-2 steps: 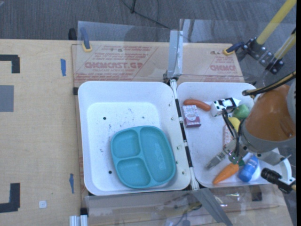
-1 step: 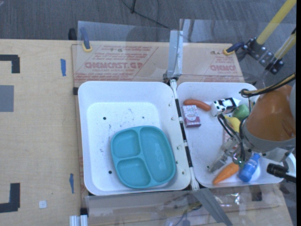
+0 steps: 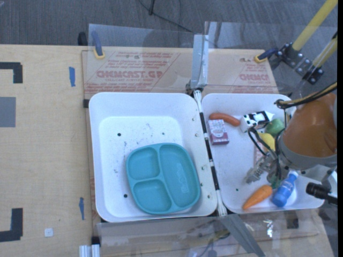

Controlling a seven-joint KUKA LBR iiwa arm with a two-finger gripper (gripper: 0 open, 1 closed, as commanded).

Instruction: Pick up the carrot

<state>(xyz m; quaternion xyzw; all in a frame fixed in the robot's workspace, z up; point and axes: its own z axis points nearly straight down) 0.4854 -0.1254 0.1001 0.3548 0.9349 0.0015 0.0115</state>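
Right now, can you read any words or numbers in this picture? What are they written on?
"CHEMCAST" plus a few more letters too blurred to read: red print on the left clear sheet behind the bins.
Red print on the right clear sheet: cut short and too blurred to read.
Small red packet in the right bin: has printing, too small to read.
Blue bottle beside the carrot: no readable label.

Orange carrot [image 3: 256, 196], lying flat, right bin's front
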